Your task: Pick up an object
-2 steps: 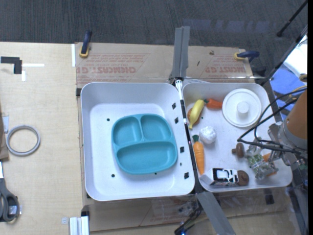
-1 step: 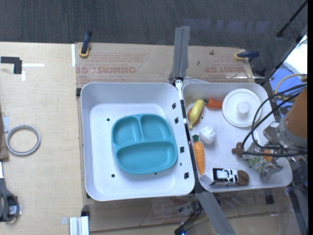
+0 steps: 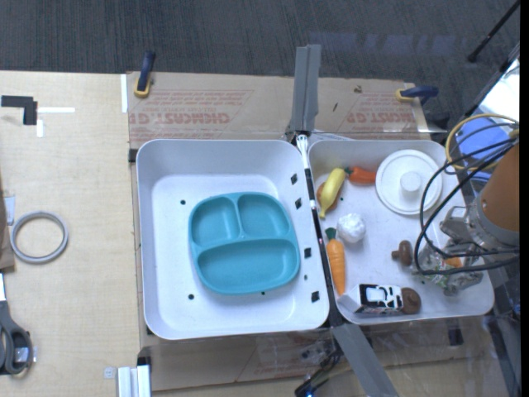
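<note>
One fixed overhead camera — angled down on both bins (image 3: 149, 246).

We see an evenly and brightly lit scene, the light seeming to come from overhead, since shadows are short and soft. The left bin (image 3: 157, 246) is washed nearly to plain white along its walls, with a pale grey shade inside its rim, and the blue plate (image 3: 245, 244) shows a mild sheen on its ridges. The white lid (image 3: 407, 181) in the right bin (image 3: 376, 255) almost merges with the bin floor. The dark floor (image 3: 207, 15) at the top is dim and slightly grainy. Focus is fair in the middle; the arm (image 3: 504, 197) at the right edge looks soft and blurred, and the counter (image 3: 66, 139) edges bend slightly.
</note>
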